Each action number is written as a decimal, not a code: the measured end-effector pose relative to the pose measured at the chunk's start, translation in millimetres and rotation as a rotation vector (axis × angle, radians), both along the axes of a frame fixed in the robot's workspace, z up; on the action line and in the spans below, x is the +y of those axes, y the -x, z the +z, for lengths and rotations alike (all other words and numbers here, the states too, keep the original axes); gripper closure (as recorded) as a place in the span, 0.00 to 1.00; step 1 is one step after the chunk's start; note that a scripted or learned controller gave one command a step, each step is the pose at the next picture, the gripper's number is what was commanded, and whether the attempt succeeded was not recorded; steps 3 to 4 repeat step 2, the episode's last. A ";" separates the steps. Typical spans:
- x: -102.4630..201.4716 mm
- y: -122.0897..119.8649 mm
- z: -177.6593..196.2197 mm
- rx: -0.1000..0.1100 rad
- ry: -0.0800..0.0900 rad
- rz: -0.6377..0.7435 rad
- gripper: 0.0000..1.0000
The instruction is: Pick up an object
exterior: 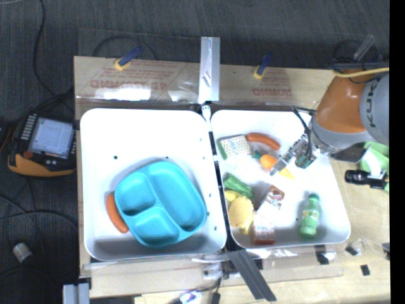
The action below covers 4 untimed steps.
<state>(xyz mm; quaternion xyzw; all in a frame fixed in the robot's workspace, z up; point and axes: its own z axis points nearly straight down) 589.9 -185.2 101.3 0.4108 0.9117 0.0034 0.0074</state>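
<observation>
**Small orange toy under the pincer**

In the right bin (338, 201), the gripper (283, 164) hangs just over a small orange ball (268, 161) (likely light, hard, slippery). Its fingers seem slightly apart, holding nothing. Best hold: across the middle.

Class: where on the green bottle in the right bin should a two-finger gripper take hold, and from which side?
Probably across the green bottle's body, coming from above: it appears to lie flat, cap toward the bin's far side, with free floor either side for the fingers.

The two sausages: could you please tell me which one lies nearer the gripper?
The sausage in the right bin, just up-left of the gripper; the other sausage lies beside the blue tray in the left bin.
</observation>
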 end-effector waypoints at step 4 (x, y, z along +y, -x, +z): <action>66.5 33.2 122.7 0.015 0.001 0.119 1.00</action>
